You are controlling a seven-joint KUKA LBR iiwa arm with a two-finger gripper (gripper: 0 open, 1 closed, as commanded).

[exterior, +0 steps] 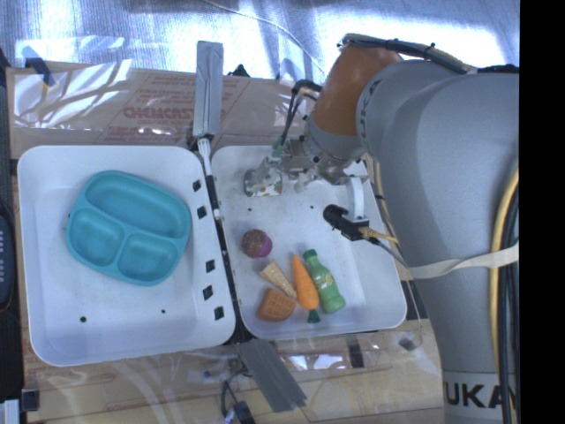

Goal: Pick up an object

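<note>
toward the far side of the right bin [388, 299] the tool [275, 177] hangs low over bare white floor, and i cannot tell how it is set, since glare and the wrist's clutter blur that spot. nothing is visibly held. the pickable toys lie in a cluster near the front of the same bin: a dark red ball-like fruit [257, 243], a pale wedge [279, 278], a waffle-patterned brown piece [276, 305], an orange carrot [305, 285] and a green bottle [325, 282]. carrot and bottle lie side by side, touching or nearly so. all look like light, stiff, smooth plastic, so probably slippery. the round fruit stands apart from the rest and seems the easiest take, pinched across its middle; the carrot would need a grip across its thicker body. the left bin [35, 263] holds a blue divided tray [130, 227].
</note>
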